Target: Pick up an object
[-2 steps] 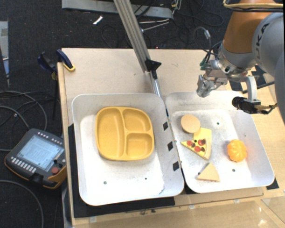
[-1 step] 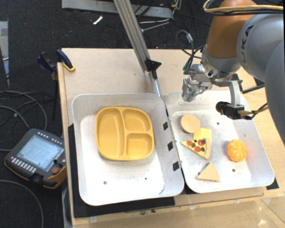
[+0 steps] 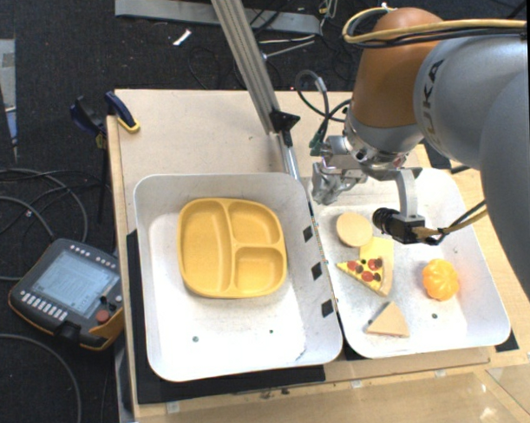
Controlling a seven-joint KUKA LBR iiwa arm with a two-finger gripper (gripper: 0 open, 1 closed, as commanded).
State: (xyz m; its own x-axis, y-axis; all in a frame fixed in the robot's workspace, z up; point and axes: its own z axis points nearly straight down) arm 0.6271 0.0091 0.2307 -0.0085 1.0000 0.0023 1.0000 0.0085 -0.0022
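Where the grey arm (image 3: 469, 86) reaches in, we see the yellow divided plate (image 3: 231, 247) in the left bin (image 3: 165, 340); in the right bin (image 3: 477, 320) lie a pizza slice (image 3: 369, 270), orange pepper (image 3: 440, 280), round cracker (image 3: 353, 228) and tan wedge (image 3: 389, 322). We cannot tell the gripper's (image 3: 327, 188) state.

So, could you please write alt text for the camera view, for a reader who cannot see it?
A grey arm with an orange band reaches from the right, its gripper hanging over the far left corner of the right bin, which holds a pizza slice, a round tan disc, a tan wedge and an orange fruit. The left bin holds a yellow divided plate.
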